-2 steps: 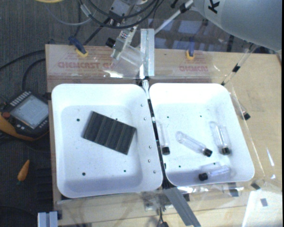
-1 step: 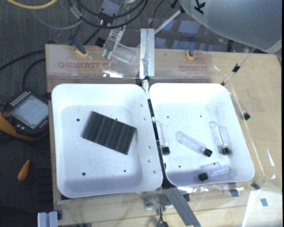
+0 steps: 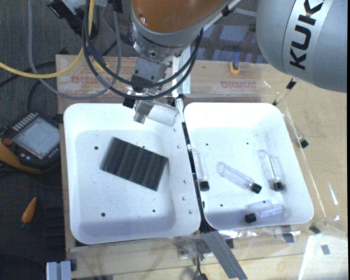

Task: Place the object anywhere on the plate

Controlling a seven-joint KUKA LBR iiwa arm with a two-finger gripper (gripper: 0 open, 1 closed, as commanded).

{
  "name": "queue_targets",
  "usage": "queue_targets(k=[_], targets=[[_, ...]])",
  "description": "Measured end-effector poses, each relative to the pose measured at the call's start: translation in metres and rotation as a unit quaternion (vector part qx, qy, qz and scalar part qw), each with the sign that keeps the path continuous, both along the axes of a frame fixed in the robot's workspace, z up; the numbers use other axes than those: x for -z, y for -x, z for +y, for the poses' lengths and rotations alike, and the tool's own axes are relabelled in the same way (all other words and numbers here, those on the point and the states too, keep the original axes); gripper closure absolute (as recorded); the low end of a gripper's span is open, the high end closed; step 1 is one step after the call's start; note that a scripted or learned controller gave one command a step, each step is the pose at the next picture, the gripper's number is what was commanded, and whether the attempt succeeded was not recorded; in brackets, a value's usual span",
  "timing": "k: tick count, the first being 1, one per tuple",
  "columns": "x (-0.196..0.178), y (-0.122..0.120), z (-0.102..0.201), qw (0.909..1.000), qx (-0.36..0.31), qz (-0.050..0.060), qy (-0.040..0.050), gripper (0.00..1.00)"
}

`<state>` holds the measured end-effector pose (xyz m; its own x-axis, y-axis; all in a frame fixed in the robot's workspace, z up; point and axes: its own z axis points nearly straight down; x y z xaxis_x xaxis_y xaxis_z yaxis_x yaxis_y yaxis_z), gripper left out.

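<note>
Clear tube sits pinched in the pincer — above the dark plate.

grey arm reaches down from the top, orange band above the hand

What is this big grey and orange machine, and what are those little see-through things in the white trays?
It is a robot arm, seen by a camera fixed above the bench. Its gripper hangs over the back edge of the left white bin, with something clear and tube-like right at its tip; whether it is truly gripped is hard to tell. In that bin lies a dark grey ribbed rectangular plate. The right white bin holds several clear plastic tubes with black caps. The robot's job is to put one tube on the plate.
</note>
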<state>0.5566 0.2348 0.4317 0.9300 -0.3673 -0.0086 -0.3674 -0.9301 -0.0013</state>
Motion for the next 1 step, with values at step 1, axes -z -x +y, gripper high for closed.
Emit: queue_targets(k=[1], targets=[[0.0056, -0.0713, -0.0005, 0.9989, -0.047, 0.000, -0.0020, 1.00]])
